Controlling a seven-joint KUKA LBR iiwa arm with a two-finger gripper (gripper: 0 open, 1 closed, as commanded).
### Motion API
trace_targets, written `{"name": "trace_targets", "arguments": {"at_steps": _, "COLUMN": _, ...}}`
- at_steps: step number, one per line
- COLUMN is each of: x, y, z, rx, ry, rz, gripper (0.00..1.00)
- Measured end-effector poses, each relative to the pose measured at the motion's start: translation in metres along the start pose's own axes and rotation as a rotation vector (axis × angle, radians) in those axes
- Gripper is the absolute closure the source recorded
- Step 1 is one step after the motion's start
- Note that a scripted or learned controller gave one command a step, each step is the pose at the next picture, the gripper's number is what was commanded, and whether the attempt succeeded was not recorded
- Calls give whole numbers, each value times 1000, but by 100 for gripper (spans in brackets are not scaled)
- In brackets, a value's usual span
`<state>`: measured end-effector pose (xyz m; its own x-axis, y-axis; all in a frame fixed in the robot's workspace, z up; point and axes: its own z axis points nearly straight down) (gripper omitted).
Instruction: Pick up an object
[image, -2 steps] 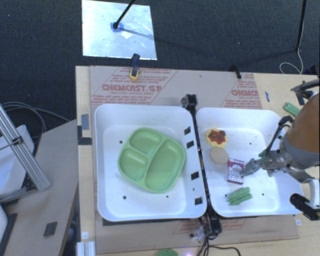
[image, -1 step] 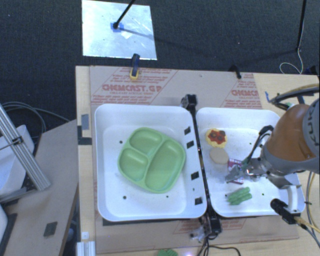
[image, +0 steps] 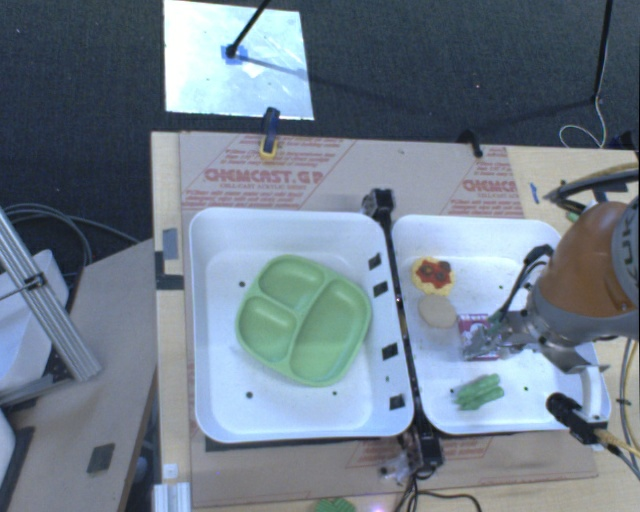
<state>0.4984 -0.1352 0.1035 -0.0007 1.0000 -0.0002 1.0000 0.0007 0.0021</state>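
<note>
The gripper (image: 484, 340) sits low in the right bin (image: 500, 275); whether its jaws are wide or narrow cannot be told. It should centre on the packet (image: 471, 324) beneath, clear of the disc (image: 437, 312) just left and the green beans (image: 478, 392) below.

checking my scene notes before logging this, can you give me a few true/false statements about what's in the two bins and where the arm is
1. The green divided plate lies in the left bin. True.
2. The arm's gripper is over the left bin. False: it is over the right bin.
3. A green pod-like item lies in the right bin. True.
4. The yellow item with a red top sits on the green plate. False: it lies in the right bin.
5. A round beige disc lies just below the yellow item. True.
</note>
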Motion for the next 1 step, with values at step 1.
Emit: {"name": "trace_targets", "arguments": {"at_steps": 1, "x": 85, "y": 10, "z": -86, "rx": -8, "ry": 2, "rz": -12, "gripper": 100}}
